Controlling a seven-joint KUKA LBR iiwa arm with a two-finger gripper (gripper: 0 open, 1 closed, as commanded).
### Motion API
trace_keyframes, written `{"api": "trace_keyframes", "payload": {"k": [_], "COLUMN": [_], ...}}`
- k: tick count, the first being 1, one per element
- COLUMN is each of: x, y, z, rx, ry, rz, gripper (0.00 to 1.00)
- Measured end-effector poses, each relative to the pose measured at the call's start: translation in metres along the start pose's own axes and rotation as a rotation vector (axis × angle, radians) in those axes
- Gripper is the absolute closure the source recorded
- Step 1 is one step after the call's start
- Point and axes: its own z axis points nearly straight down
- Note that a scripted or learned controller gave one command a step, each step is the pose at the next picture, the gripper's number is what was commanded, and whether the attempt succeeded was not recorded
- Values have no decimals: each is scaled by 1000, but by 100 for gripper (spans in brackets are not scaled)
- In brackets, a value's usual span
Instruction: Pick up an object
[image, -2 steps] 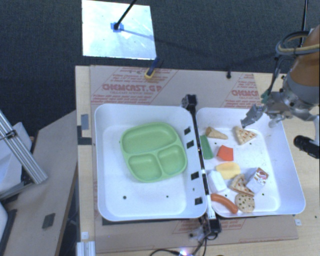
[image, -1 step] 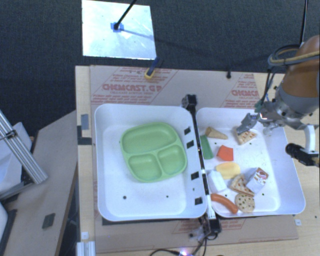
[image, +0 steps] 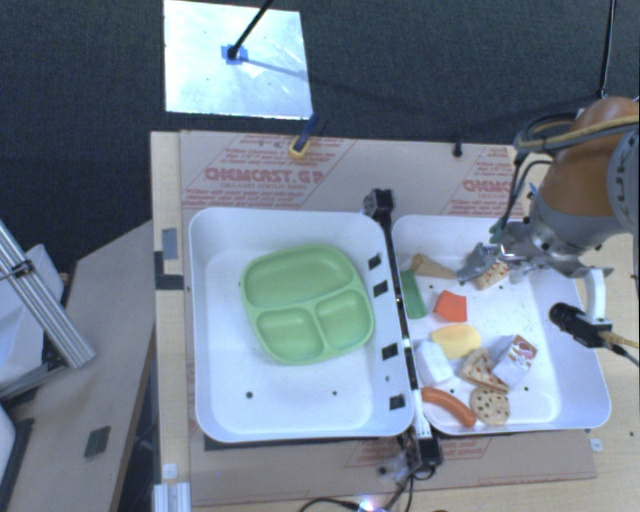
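Note:
My gripper (image: 486, 266) hangs low over the far part of the right bin (image: 570, 400). A small tan cracker piece (image: 493, 276) lies right at its tip, and I cannot see whether it is gripped. In the same bin lie a tan wedge (image: 430, 266), a green stick (image: 411, 293), an orange-red block (image: 451, 306), a yellow piece (image: 456, 341), a white piece (image: 433, 362), a square cracker (image: 482, 372), a round cracker (image: 489, 405), a sausage (image: 449, 405) and a white and red packet (image: 516, 357).
The left bin (image: 220, 400) holds a green divided plate (image: 305, 303). A black divider with clips (image: 392, 300) runs between the bins. A black fitting (image: 575, 323) on the arm juts over the right bin's right side.

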Motion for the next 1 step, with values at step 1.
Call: {"api": "trace_keyframes", "payload": {"k": [1], "x": [-10], "y": [0], "z": [51], "rx": [0], "ry": [-1], "rz": [0], "gripper": [0]}}
